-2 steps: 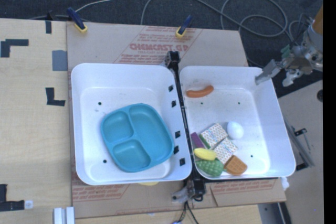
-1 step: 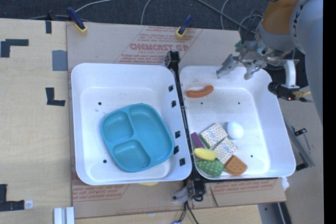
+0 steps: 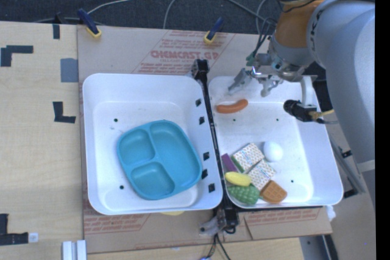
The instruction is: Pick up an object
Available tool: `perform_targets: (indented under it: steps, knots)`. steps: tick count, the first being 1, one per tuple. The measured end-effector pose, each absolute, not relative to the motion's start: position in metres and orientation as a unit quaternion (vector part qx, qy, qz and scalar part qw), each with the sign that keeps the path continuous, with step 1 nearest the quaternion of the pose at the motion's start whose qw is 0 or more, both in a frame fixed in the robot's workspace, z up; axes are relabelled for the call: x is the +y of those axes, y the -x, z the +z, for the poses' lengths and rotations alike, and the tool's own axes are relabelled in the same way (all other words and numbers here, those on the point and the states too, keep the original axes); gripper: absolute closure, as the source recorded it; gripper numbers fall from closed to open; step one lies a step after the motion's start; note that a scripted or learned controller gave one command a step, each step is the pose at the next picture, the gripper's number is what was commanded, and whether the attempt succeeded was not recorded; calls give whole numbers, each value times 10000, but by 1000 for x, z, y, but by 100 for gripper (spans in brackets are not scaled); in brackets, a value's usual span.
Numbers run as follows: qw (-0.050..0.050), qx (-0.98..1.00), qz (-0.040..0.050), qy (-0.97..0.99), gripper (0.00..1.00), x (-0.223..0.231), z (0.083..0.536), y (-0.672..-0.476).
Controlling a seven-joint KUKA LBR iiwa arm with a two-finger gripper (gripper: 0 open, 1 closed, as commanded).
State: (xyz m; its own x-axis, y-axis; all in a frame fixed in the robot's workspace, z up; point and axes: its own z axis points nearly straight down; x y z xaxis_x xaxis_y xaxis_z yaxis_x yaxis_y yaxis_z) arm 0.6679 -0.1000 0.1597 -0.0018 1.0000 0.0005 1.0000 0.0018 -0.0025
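- The end effector hangs over the far edge of the right bin, its two fingers spread apart with nothing between them
- A hot dog lies on the bin floor just below and left of the fingertips, near the divider between the bins, not touched by either finger
- A white egg sits near the middle of the right bin, beside a patterned cracker-like square
- A second patterned square, a waffle-like brown piece, a yellow banana-shaped piece, a green knobbly piece and a purple strip cluster at the near left corner of that bin, touching one another
- The left bin holds a blue divided plate with three compartments, lying flat toward the near side
- Both bins rest on a cardboard sheet on the worktop; two clamps with yellow tips pin the sheet's far edge
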Motion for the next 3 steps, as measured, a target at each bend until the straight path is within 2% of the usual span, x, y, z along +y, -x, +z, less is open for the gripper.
perform_targets:
  steps: [1, 2, 3]
  knots:
    - [-8, -7078, 2, 7064, 0, -101, 102, -669]
    - [-7, -7075, 4, 7067, 0, -94, 85, -669]
    - [-16, -7079, 6, 7063, 100, -94, 96, -669]
